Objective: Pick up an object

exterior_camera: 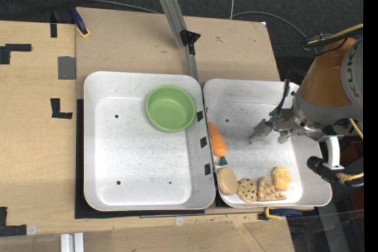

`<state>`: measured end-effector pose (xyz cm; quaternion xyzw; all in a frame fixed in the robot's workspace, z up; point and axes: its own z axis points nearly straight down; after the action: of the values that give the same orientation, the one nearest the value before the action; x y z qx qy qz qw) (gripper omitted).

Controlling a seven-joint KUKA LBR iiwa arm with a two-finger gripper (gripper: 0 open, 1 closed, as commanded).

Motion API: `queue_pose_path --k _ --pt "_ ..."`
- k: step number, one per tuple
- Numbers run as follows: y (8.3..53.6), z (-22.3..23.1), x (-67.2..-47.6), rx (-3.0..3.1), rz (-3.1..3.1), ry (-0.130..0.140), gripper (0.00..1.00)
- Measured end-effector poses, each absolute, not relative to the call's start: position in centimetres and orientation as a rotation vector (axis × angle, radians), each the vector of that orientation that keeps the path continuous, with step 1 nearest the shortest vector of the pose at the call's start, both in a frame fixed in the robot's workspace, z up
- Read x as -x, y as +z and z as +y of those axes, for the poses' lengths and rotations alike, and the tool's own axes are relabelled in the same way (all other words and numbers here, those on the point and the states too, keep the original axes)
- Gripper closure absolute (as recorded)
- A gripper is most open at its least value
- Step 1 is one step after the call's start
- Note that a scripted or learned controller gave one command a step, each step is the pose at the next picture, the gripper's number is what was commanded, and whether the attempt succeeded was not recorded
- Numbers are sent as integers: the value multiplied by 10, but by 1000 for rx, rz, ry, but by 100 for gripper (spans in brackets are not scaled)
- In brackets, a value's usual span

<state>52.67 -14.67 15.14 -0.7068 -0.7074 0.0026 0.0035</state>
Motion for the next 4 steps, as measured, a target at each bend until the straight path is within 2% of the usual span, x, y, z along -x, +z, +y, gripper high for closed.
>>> queue_pose_path --k 1,2,3,4 --pt "97 -141 -535 2215 -2219 6 0" --pt "89 -141 -535 2220 -2222 2 0" --pt "99 -141 -534 2217 -2222 3 100" --pt "142 -145 -534 2222 -2223 -1 100"
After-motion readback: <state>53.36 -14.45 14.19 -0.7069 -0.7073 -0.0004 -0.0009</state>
